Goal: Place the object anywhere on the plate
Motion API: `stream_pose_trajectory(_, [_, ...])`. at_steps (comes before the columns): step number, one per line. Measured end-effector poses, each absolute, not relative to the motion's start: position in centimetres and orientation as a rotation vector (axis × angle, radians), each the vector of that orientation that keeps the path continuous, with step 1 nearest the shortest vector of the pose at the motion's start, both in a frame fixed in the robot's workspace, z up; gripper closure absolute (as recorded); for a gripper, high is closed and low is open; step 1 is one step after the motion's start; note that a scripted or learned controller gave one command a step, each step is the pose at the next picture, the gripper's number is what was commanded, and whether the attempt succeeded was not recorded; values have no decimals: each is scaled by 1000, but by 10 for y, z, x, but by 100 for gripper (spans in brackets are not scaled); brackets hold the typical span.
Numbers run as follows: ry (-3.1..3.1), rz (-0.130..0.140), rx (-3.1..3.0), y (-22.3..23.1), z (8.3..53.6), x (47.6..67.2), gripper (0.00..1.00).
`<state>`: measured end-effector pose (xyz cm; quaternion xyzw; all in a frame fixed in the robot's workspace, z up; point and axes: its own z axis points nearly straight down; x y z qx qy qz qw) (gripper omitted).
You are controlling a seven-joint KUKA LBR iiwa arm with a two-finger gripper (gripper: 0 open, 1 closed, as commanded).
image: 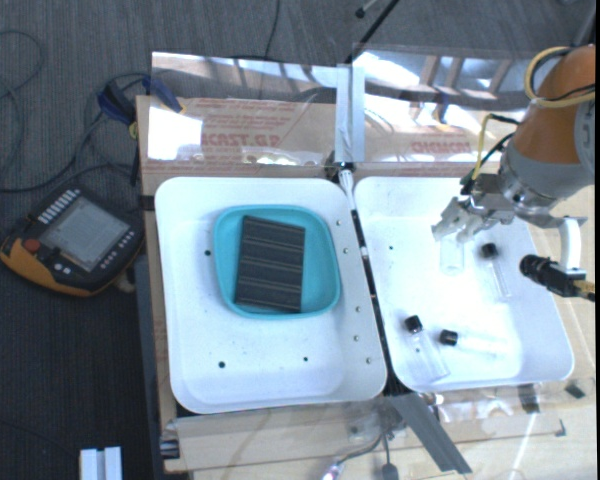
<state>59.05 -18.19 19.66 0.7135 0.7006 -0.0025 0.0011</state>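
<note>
A teal plate (226, 268) lies in the left bin (190, 348). A dark grey ribbed rectangular block (270, 263) rests flat on the plate, near its middle. My gripper (458, 228) hangs over the upper part of the right bin (540, 358), far to the right of the plate. Its fingers (445, 225) stand open with nothing between them. The grey arm with its orange band (570, 73) reaches in from the upper right.
Several clear vials with black caps lie in the right bin: one (490, 252) just right of the gripper, two (412, 323) (448, 338) near the front. A teach pendant (75, 240) sits on the floor at left. Cardboard (250, 138) backs the bins.
</note>
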Motion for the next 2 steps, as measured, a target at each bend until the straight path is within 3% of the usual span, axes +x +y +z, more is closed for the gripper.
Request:
stream_pose_trajectory(1, [2199, -8, 2240, -182, 197, 591, 0])
stream_pose_trajectory(2, [2426, -5, 1988, -207, 332, 627, 0])
